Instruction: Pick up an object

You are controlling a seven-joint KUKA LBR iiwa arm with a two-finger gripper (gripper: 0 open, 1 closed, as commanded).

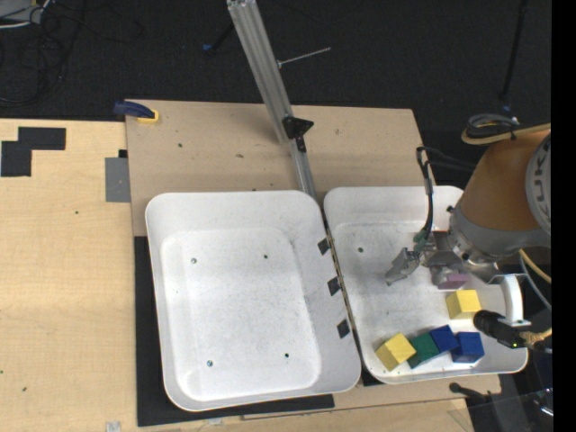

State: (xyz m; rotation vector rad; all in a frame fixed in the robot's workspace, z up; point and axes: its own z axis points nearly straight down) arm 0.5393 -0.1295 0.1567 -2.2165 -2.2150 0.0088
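My gripper [402, 266] hangs over the middle of the right bin [378, 214], pointing left and down. Nothing shows in it. A pale purple block [451, 279] lies just to its right, partly under the wrist. A yellow block [463, 302] sits below that one. Along the bin's front edge lie another yellow block [394, 351], a green block [423, 347] and two blue blocks [443, 337] [468, 346], close together.
The left bin [171, 214] stands beside the right one, with black clips [334, 284] on the shared rim. A slanted metal rail [268, 79] rises behind the bins. The arm's orange band [499, 183] fills the right side.
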